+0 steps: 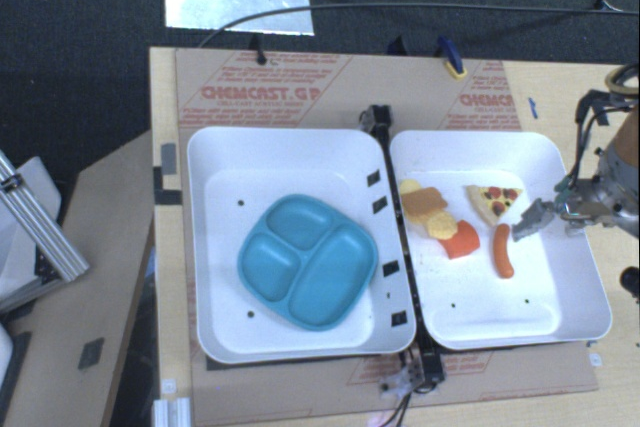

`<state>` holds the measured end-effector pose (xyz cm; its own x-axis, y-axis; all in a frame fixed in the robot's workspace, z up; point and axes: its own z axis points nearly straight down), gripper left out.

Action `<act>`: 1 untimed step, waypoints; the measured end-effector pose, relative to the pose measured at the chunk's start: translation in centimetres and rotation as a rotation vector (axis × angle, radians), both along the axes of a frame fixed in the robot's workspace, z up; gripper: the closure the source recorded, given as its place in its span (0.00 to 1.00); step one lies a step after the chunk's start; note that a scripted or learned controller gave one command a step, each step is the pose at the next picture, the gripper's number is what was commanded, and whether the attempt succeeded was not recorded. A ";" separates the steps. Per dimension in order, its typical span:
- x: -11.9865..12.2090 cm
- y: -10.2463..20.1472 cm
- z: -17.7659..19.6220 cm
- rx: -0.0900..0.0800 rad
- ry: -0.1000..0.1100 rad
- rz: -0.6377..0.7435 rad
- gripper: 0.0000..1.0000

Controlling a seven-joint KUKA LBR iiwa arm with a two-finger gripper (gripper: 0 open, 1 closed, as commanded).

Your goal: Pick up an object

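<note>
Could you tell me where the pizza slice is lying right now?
The pizza slice lies in the right bin, toward its far side, just above the sausage and right of the other toy foods.

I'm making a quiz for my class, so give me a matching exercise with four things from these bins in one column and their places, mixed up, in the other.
Things:
1. blue divided plate
2. pizza slice
3. sausage
4. tool

Places:
A. far part of the right bin, beside the tool's tip
B. over the right bin's right side, reaching in from the right
C. middle of the left bin
D. right bin, just nearer the camera than the pizza slice

Pairs: 1-C, 2-A, 3-D, 4-B
</note>
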<state>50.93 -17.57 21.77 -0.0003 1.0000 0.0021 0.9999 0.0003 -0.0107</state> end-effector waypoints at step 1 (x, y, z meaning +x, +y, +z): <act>0.3 0.1 0.7 -0.003 -0.012 0.004 0.00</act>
<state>51.21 -17.52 22.42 -0.0040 1.0000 -0.0005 1.0000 0.0040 0.0013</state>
